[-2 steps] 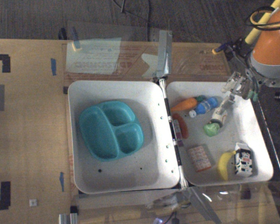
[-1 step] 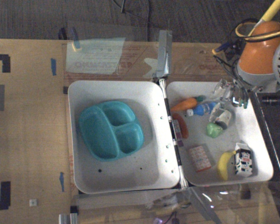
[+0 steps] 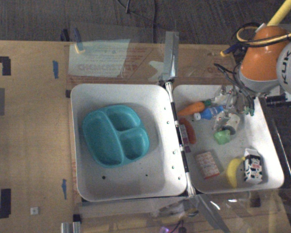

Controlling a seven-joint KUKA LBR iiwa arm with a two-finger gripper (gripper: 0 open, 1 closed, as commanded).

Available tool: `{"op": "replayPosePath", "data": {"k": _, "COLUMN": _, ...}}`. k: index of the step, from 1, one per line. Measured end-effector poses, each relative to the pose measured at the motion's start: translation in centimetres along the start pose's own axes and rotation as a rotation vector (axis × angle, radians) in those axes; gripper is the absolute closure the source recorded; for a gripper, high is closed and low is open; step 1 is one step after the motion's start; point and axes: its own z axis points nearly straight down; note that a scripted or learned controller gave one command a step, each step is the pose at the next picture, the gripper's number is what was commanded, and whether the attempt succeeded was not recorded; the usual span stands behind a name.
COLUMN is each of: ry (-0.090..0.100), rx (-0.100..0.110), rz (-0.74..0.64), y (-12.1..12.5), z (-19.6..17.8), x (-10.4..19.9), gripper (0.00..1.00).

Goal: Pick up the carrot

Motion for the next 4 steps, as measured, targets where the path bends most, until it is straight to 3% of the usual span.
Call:
{"op": "replayPosePath", "data": {"k": 1, "ry": 0.001, "rx": 0.001, "rz": -0.105, "y": 2.4, "z": 0.4, "x": 0.0, "gripper": 0.0}}
{"op": "replayPosePath", "data": {"k": 2, "ry": -0.015, "rx": -0.002, "rz": -0.1, "y": 2.3, "z": -1.0, "x": -0.4, "gripper": 1.0}}
{"op": "replayPosePath", "data": {"k": 3, "ry": 0.001, "rx": -0.001, "rz": -0.349, "y": 7.8, "z": -9.5, "x": 6.3, "gripper": 1.0}}
{"op": "replayPosePath", "data": {"k": 4, "ry": 0.003, "rx": -0.002, "rz": -0.787, "y": 6.1, "z": -9.5, "x": 13.0, "gripper": 1.0}}
